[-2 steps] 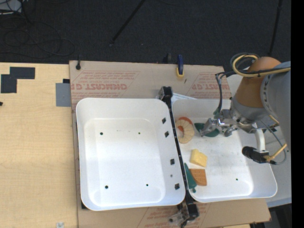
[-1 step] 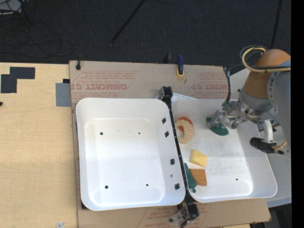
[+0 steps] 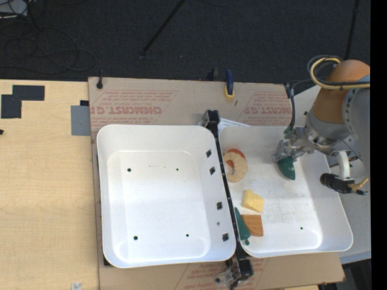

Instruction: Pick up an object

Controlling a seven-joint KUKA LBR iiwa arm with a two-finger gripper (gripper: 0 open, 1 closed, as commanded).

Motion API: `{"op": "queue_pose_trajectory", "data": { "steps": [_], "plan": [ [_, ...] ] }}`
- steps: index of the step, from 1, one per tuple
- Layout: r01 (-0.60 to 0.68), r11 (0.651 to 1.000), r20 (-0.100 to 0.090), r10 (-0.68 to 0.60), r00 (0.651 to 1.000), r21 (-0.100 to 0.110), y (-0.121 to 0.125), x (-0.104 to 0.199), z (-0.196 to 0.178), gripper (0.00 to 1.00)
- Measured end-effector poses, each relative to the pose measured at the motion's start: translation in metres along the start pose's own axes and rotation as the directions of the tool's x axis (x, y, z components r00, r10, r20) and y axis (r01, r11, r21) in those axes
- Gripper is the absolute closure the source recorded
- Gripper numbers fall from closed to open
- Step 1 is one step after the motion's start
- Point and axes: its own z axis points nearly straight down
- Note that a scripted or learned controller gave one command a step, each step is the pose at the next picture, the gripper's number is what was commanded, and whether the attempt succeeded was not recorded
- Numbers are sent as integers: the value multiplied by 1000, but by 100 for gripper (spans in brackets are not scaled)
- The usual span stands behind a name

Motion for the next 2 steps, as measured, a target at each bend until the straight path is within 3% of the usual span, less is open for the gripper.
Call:
{"op": "queue_pose_trajectory", "data": {
  "steps": [2],
  "plan": [
    [3, 1000, -3, -3, 1000, -4, 1, 154, -93, 100]
  ]
}}
